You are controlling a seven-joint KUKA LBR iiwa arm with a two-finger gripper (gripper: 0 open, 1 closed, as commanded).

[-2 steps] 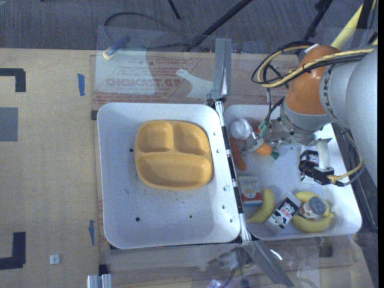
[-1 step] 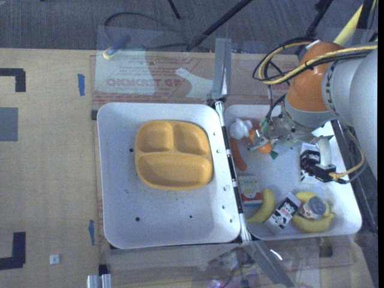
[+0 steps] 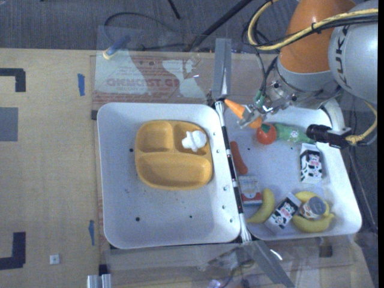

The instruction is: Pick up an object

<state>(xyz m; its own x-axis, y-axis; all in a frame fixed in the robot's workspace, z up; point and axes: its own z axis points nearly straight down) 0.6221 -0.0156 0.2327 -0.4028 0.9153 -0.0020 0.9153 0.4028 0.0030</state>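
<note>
Wooden bench, perhaps grey carpet beyond.

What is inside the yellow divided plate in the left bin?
A small white object lies in the upper right compartment of the yellow plate. The other compartments show bare yellow surface. Whatever is under the white object is covered and cannot be seen.
</note>
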